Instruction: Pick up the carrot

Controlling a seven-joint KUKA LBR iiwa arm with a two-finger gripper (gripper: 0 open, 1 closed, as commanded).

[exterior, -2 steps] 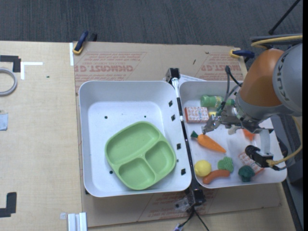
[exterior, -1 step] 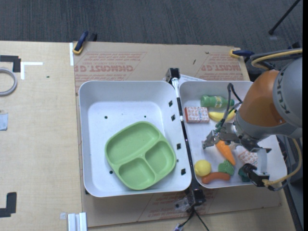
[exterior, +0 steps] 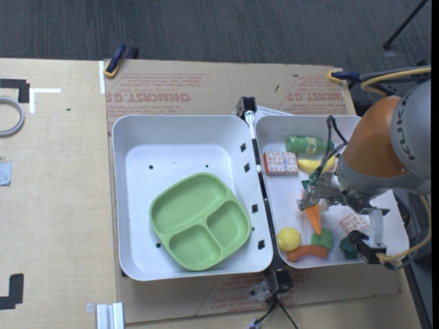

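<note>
Fingers (exterior: 310,201): closed on carrot's (exterior: 313,218) upper end; carrot hangs point-down just beneath them, over the right bin (exterior: 274,177). Left bin (exterior: 130,184): green divided plate (exterior: 200,221). Right bin: yellow lemon (exterior: 289,238), orange-red sausage-shaped item (exterior: 308,252), green broccoli (exterior: 322,240), red-and-white carton (exterior: 280,163), green bottle (exterior: 306,144).
</note>
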